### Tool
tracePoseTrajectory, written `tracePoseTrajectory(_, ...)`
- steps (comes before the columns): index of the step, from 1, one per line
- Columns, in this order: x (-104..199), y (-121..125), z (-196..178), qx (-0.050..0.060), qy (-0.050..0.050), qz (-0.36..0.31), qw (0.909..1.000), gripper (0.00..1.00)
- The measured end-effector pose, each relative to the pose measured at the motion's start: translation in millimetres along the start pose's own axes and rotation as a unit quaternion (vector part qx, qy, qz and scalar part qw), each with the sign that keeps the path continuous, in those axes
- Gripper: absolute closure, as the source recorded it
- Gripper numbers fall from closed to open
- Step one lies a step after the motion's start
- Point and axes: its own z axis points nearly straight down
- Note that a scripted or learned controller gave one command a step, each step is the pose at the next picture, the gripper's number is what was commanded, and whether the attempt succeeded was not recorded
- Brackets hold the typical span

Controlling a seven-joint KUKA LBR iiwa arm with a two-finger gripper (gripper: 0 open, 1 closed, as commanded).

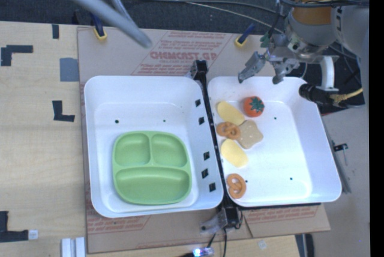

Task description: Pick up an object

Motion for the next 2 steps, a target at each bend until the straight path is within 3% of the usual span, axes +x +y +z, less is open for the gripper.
tracePoseTrajectory(1, 0.2, 2.0, -8.0, -0.007, -0.001, -0.001, 1.0000, 0.00)
tracePoseTrajectory(2, -1.0, 3.2, 35.8, -0.005, -0.001, -0.001, 1.0000, 0.00)
